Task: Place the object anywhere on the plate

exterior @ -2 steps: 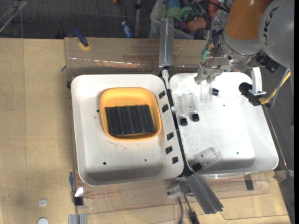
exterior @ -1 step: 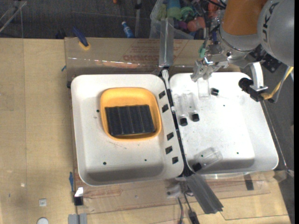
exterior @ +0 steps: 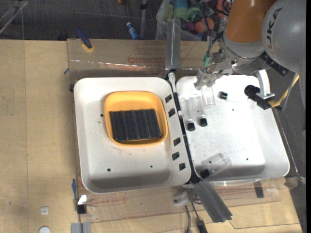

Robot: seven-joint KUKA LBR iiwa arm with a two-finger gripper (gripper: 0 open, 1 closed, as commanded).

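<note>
A yellow-orange plate [exterior: 135, 97] rests in the left bin [exterior: 92, 159]. On it lies a dark ridged rectangular object [exterior: 134, 124], flat and filling most of the plate's middle. My gripper [exterior: 196, 124] hangs over the left part of the right bin [exterior: 243, 144], just past the divider and to the right of the plate. Its clear fingers with black tips [exterior: 190, 126] stand apart, open, with nothing between them. The gripper does not touch the dark object.
A small black piece [exterior: 223, 95] lies in the right bin behind the gripper, and a clear piece [exterior: 216, 162] sits near its front edge. Black clips [exterior: 176, 142] line the divider between the bins. The arm's orange band [exterior: 248, 13] looms over the right bin's back.
</note>
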